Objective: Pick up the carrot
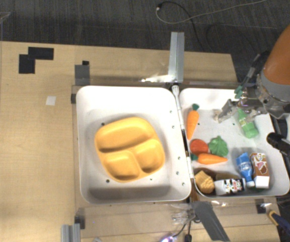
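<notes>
Looking down: two white bins sit side by side on a wooden bench, with the arm (286,59) entering from the right.
Left bin (84,135): holds a yellow tray (129,147) with three compartments, lying near the bin's middle.
Right bin (281,185): holds the toy foods and the small bottles.
Carrot (192,123): lies near the right bin's left wall, in the upper part, green tip pointing up and orange body running downward. Nothing touches it.
Second carrot (211,159): lies lower in the same bin, roughly level, just below the green leafy piece.
Red piece (199,146): a rounded red food just left of the leafy piece and just above the second carrot.
Leafy piece (218,146): green and crinkled, near the middle of the right bin.
Green bottle (247,126): pale green, tilted, in the upper right of the bin, just under the gripper.
Gripper (240,107): hangs over the upper right part of the right bin, well apart from the carrot by the left wall. Its metal parts blur together against the green bottle, so I cannot tell if the claw is open or closed, or if it grips anything.
Bottom row: a tan lumpy piece (203,181) at the left, a small white bottle (229,186) lying on its side, a blue bottle (244,167), and a red-and-white carton (260,170) at the right.
Cable (210,14): a thin cable curls across the dark floor beyond the bench.
</notes>
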{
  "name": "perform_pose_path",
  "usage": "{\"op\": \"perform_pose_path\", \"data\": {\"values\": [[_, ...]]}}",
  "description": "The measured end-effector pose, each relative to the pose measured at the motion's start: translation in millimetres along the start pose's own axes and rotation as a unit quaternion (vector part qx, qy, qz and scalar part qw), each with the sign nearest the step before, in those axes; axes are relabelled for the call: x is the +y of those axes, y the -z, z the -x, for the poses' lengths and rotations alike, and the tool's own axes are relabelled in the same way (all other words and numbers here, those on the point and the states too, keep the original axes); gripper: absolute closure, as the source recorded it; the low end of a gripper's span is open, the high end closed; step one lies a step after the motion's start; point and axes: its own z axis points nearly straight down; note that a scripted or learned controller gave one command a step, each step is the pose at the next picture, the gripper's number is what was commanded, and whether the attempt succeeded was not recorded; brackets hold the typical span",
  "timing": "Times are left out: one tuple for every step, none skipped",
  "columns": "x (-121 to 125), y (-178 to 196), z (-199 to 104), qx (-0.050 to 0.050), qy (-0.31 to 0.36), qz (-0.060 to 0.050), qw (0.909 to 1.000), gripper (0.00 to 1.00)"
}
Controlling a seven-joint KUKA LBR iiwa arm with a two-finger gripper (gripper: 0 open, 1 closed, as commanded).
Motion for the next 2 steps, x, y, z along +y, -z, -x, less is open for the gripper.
{"op": "perform_pose_path", "data": {"values": [[-34, 119, -59, 0.000, -0.094, 0.002, 0.9956, 0.00], [-32, 130, -60, 0.000, -0.090, 0.004, 0.9959, 1.00]]}}
